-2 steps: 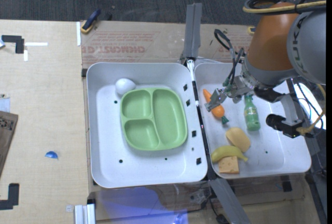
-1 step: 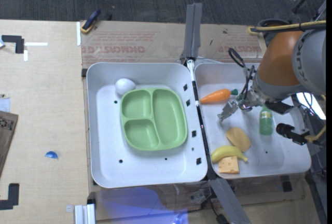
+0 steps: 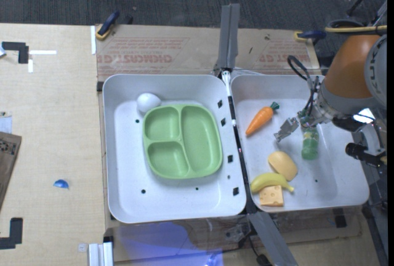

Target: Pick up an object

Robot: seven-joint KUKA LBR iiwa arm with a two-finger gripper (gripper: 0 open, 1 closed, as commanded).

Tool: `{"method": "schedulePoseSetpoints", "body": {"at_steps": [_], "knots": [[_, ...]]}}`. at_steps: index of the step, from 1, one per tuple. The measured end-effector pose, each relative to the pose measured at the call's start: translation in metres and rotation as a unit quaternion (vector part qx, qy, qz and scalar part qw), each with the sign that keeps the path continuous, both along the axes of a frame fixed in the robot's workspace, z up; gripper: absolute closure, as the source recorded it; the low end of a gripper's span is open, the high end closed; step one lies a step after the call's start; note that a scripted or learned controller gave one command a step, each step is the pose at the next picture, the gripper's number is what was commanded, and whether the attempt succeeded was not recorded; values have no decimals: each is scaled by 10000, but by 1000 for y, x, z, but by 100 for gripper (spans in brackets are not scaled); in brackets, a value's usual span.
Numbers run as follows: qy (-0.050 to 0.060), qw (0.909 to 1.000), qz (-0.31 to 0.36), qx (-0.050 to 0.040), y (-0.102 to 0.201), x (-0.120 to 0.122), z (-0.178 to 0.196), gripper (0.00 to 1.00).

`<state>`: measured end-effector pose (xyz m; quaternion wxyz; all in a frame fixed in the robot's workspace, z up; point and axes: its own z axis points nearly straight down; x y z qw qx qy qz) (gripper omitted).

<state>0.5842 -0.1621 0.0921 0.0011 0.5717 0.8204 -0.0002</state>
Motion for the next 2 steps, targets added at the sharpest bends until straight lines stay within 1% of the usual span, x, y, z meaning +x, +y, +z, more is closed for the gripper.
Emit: {"method": "schedulePoseSetpoints", "body": {"at_steps": [1, 2], "knots": [[-9, 10000, -13, -4, -1, 0, 10, 100], [17, 9955, -946, 10, 8, -26, 4, 100]]}}
